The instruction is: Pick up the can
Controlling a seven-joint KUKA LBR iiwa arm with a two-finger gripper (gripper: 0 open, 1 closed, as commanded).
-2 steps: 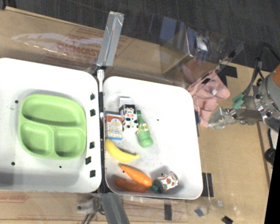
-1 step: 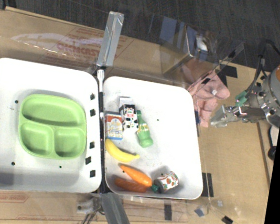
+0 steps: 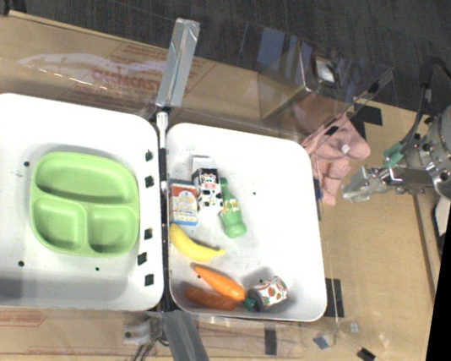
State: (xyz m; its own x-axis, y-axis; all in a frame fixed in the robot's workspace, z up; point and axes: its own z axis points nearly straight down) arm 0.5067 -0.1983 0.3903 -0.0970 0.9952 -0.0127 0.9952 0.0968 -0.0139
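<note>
Gripper waits outside the bins, can untouched.

The can (image 3: 270, 293) lies tilted in the right bin (image 3: 308, 223)'s near corner, beside the carrot (image 3: 221, 283); the gripper (image 3: 358, 186), seemingly spread and empty, hovers well apart, beyond that bin's far-right rim.

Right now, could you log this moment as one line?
gripper outside right bin | can lying at bin's near edge, untouched | grasp not begun

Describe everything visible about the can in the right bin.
The can is small and looks like metal, with a white label printed in red and green. It lies tipped on its side near the front right corner of the right bin, one round grey end facing left. It sits just right of the carrot; whether they touch is unclear.
</note>
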